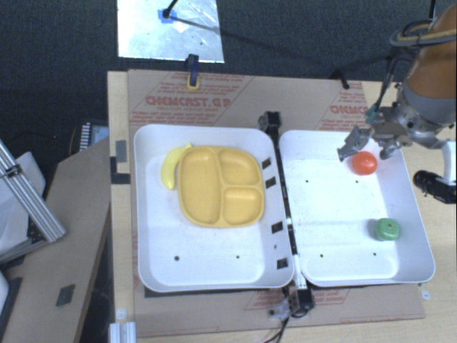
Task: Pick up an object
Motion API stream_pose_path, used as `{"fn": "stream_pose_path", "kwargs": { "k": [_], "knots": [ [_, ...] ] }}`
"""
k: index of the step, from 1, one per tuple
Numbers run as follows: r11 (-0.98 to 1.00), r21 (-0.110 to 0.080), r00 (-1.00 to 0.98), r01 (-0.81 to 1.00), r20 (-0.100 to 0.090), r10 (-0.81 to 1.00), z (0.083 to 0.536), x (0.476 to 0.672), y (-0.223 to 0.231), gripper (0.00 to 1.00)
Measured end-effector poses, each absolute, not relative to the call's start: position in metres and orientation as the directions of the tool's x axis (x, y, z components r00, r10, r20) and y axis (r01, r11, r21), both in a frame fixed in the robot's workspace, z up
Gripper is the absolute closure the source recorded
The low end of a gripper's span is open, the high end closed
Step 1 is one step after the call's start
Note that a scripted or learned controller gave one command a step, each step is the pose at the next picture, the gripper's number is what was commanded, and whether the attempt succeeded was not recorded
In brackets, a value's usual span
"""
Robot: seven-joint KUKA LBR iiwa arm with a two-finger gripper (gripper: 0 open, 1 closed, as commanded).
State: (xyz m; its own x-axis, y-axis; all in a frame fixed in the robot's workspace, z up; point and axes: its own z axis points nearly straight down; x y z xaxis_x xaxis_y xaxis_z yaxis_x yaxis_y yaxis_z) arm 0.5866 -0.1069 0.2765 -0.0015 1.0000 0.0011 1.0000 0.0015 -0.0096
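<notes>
Gripper [371, 143] spread, two grey fingers splayed apart, nothing between them. Hangs above far edge of right bin [335, 263], just over red-orange ball [365, 163]; ball sits below and between fingertips, likely target, lined up for descent. Whether fingers touch ball, cannot tell. Green round object [386, 229] lies apart, nearer front right of same bin, out of way. Left bin [153, 249] holds yellow divided tray [218, 186], banana [170, 166] tucked against its left side.

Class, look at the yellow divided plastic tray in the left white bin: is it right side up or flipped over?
Right side up. The yellow divided plastic tray shows its three sunken compartments and raised rim facing the camera.
</notes>
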Motion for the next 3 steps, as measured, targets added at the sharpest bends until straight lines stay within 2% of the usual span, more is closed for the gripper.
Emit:
{"fn": "stream_pose_path", "kwargs": {
  "k": [1, 3],
  "knots": [
    [0.004, 0.001, -0.004, 1.0, 0.0, 1.0, 0.283, 0.588, -0.107, 0.0],
    [0.0, -0.003, 0.0, 1.0, 0.001, 1.0, 0.158, 0.588, -0.103, 0.0]
  ]
}}
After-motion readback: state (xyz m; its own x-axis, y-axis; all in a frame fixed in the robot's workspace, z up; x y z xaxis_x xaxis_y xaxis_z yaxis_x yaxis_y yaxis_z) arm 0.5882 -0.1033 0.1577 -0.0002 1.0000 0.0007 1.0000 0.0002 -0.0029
